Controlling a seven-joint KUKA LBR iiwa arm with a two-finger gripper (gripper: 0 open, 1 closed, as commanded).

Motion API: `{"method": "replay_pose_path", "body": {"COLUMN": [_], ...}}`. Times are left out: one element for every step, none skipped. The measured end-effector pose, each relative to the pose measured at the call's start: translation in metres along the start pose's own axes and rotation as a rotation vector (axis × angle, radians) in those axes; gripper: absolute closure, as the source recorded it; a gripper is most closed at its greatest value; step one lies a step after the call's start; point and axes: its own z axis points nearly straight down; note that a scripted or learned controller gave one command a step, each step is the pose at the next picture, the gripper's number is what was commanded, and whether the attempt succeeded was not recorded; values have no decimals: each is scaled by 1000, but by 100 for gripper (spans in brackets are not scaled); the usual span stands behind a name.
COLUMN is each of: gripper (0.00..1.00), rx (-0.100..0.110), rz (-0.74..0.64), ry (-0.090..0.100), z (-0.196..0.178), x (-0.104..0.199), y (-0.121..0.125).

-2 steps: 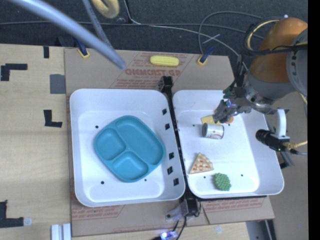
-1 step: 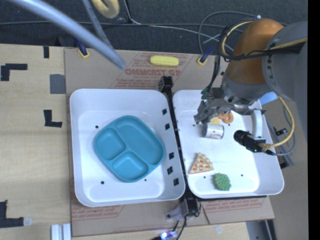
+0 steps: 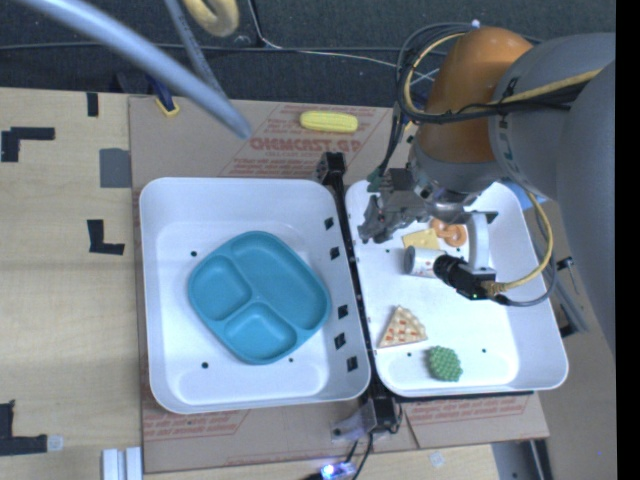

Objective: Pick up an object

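You're at the reach: the gripper point(image 3: 385, 218) hangs low over the right bin point(image 3: 530, 368), cheese wedge point(image 3: 421, 238) just beside it. Grip state, I cannot tell. Next: a clean descent.

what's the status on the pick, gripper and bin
Gripper low over right bin, far left corner. Nothing seen held. Pizza slice and green piece lie loose nearer the front. Blue tray in left bin.

I am looking at a robotics lab bench: cardboard sheet point(image 3: 300, 138) lying under two white bins point(image 3: 160, 208), cables point(image 3: 300, 53) trailing, toy food pieces point(image 3: 402, 328) sitting inside.
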Motion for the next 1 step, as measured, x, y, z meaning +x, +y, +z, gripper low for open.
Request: {"method": "replay_pose_path", "body": {"gripper": [100], "rx": [0], "rz": [-2], "ry": [0], "z": [-3], "x": [58], "y": [-5]}}
